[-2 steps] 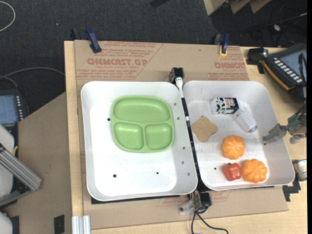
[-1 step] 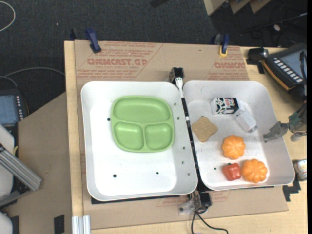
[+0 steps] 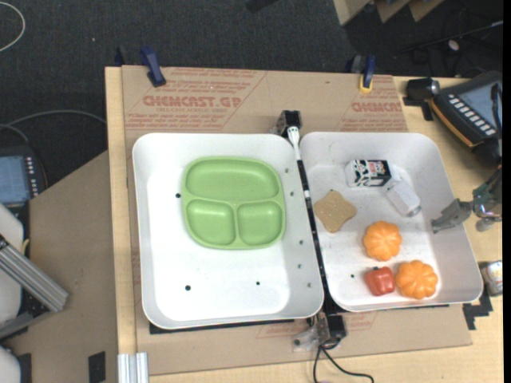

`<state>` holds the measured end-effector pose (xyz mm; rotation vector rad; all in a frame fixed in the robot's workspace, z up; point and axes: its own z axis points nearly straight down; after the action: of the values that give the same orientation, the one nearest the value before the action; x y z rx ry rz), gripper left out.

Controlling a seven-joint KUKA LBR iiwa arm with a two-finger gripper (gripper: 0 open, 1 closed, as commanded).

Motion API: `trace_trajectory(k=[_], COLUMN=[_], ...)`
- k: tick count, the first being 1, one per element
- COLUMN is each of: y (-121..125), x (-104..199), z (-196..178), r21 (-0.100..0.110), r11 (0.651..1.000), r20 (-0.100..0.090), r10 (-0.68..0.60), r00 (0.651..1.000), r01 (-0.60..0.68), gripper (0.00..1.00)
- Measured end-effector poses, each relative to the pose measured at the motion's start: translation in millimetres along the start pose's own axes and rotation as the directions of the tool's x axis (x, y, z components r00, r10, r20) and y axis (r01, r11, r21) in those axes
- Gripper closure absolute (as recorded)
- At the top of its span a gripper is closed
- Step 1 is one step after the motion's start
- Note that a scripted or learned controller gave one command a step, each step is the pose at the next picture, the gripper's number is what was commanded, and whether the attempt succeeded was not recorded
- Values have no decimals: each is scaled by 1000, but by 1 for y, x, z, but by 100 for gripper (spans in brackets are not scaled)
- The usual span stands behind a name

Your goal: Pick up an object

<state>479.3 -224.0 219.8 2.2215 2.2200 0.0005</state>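
The right white bin (image 3: 427,150) holds several toy items. A black-and-white milk carton (image 3: 367,172) lies near the back, with a pale bottle-like piece (image 3: 403,198) beside it. A tan bread slice (image 3: 334,211) sits at the bin's left side. An orange fruit (image 3: 382,240) is in the middle, and a red pepper (image 3: 380,280) and an orange pumpkin (image 3: 417,279) lie at the front. My gripper (image 3: 457,213) is at the bin's right rim, right of the orange fruit and apart from every item. Nothing shows in its grasp.
The left white bin (image 3: 152,214) holds a green divided plate (image 3: 234,202). The bins stand on a cardboard-covered bench (image 3: 207,94) held by clamps (image 3: 152,65). A pendant-like device (image 3: 467,114) lies at the back right.
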Motion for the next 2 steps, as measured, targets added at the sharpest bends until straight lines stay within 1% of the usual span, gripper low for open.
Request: trace_trajectory(k=[2], y=[0], x=[0], z=[0], r21=[0], r11=[1000], r20=[0], r10=[0], r00=[1000], r01=[0], gripper=[0])
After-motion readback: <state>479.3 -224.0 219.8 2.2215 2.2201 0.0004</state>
